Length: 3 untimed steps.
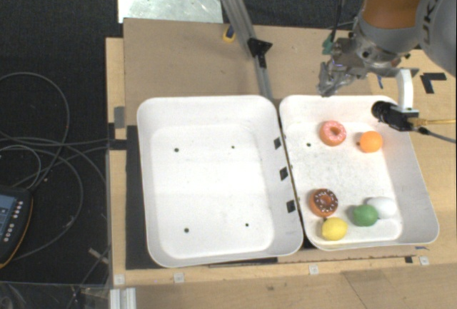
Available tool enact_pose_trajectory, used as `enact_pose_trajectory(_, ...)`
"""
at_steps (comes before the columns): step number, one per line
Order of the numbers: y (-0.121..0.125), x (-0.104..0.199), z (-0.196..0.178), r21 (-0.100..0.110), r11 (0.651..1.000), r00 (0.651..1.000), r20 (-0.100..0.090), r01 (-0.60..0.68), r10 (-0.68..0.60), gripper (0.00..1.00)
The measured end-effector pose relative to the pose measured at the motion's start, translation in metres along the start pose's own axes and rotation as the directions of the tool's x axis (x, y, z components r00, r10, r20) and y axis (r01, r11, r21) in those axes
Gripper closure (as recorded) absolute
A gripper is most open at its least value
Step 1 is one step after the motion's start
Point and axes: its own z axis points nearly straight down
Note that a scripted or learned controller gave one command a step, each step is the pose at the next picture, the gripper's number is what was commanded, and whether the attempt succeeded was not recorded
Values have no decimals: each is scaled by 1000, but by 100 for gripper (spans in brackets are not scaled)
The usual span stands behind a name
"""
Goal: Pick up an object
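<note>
My gripper (330, 84) hangs above the far edge of the right bin (410, 179), with nothing seen between its fingers. A pink frosted doughnut (333, 133) lies just below it in the bin. To its right sits an orange ball (370, 141). Near the bin's front lie a chocolate doughnut (323, 202), a yellow ball (333, 228), a green ball (364, 215) and a white ball (383, 206).
The left bin (214, 179) stands beside the right one, joined by black clips (283, 173). A grey pole (239, 15) slants across the bench at the back. Cables lie on the dark floor at the left.
</note>
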Motion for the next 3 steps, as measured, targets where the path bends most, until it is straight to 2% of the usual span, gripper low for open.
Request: enact_pose_trajectory(3, -69, 136, 10, 1, 1000, 1000, 0, 0, 0, 100)
